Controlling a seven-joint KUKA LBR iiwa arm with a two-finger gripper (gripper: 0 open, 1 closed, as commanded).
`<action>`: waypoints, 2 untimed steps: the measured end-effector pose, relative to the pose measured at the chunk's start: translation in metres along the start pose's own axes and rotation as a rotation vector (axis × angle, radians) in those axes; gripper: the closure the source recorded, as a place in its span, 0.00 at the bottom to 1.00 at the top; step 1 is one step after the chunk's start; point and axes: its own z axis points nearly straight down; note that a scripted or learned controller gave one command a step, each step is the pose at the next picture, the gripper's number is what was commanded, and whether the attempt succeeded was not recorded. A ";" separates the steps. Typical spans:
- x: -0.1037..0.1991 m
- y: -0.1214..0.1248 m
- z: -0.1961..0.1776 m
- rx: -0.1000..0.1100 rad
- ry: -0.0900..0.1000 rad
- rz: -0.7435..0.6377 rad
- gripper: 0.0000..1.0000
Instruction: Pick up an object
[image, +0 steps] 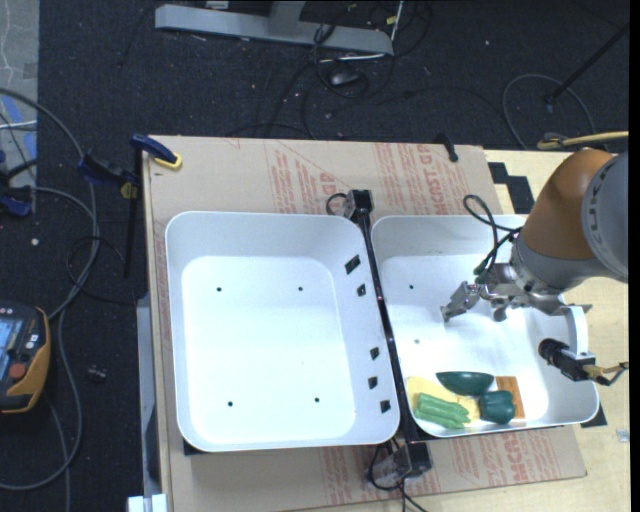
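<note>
Grey arm with orange band (585, 215) reaching in from the right of the frame, over the right shallow white plastic bin (420, 245). Gripper (480, 305) hanging above bare bin floor at mid-right, jaws spread wide, nothing between them. Candidate objects clustered well below, along the bin's lower edge: dark teal bowl-shaped piece (465, 381), ridged bright green plastic piece (441, 410), small teal lump (497, 406), and a flat orange-brown tile (509, 385) half tucked behind the lump. Left white bin (185, 240) at centre-left of the frame, on the cardboard-covered counter (260, 165).

Likely risks: pieces packed touching one another, so a descent probably nudges a neighbour instead of straddling one. Cluster hard against the bin's lower wall, so one finger may strike the rim. Rounded bowl piece apt to squirt out under closing pressure. Flat tile probably too thin to catch.
</note>
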 end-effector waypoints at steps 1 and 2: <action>0.029 0.030 -0.167 -0.027 -0.005 -0.003 0.00; 0.057 0.016 -0.043 -0.003 -0.002 -0.001 0.00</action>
